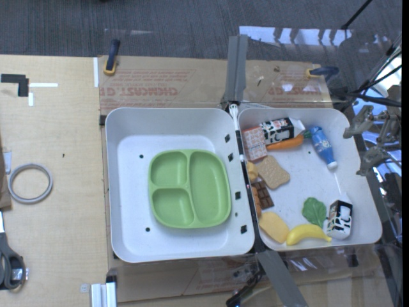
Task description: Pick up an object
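A light wooden tabletop (57,126) spreads beneath brown printed cardboard (163,85), with dark grey carpet (192,11) beyond its far edge. A roll of tape (29,183) lies at left; bright glare at upper right (313,37) may be reflected window light.

A single fixed camera looks down at a slant on a pale wooden bench (51,248) from above, far enough back to take in both shallow white plastic bins: the left bin (121,235) and the right bin (358,171), side by side. Dark grey carpeted floor (192,11) runs along the frame's top, beyond the bench's far edge.
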`<state>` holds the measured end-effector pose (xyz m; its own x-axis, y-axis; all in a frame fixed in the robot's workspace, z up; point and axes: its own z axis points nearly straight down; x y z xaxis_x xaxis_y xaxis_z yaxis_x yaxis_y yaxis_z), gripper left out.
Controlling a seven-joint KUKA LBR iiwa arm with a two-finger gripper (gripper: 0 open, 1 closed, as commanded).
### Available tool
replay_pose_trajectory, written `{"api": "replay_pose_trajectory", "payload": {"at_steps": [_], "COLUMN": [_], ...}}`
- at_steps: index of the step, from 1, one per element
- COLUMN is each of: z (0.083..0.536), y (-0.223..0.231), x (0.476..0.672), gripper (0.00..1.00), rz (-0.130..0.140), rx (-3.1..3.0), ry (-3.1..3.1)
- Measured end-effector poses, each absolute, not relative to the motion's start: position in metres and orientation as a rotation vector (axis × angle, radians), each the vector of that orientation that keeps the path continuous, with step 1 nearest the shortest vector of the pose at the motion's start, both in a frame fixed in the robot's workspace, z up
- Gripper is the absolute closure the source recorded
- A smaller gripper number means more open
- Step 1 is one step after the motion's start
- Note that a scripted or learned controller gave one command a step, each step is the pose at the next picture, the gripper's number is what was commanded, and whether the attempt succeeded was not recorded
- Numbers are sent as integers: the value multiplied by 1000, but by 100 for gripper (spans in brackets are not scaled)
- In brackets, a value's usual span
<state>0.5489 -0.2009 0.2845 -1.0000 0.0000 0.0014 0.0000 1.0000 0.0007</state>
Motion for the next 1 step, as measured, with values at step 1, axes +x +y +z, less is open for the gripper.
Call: {"api": "replay_pose_trajectory", "payload": {"at_steps": [1], "z": [149], "y": [-221], "x": [579], "gripper": [0], "rz": [0], "rx": [49], "ry": [-3141]}}
